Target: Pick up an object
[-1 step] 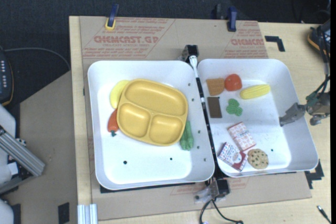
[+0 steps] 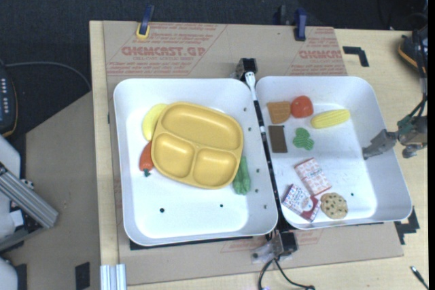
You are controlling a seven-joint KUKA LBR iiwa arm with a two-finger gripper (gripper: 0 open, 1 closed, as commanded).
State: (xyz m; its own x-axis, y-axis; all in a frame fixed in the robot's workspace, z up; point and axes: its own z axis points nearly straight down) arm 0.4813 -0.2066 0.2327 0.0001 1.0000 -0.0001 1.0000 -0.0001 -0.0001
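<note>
Over at the right edge of the scene, the arm barely reaches in: the gripper (image 2: 378,145) sits low above the right rim of the right bin (image 2: 380,197), a grey finger pointing left into the bin. Whether it is open or closed cannot be told from this angle, and nothing shows between its tips.

Everything in the right bin lies to the left of the gripper, well apart from it. Nearest is the yellow corn cob (image 2: 330,119), toward the far side. Left of the cob sit a red tomato (image 2: 302,106) and an orange-brown slab (image 2: 279,111); below them are a dark brown bar (image 2: 277,138) and a green broccoli piece (image 2: 303,140). At the near side lie two red-and-white packets (image 2: 305,189) and a cookie (image 2: 334,204).

The left bin (image 2: 183,221) holds a yellow divided tray (image 2: 196,145), with a banana (image 2: 151,120) and a red-orange pepper (image 2: 146,158) along its left edge and a green leafy item (image 2: 242,176) on its right.
</note>
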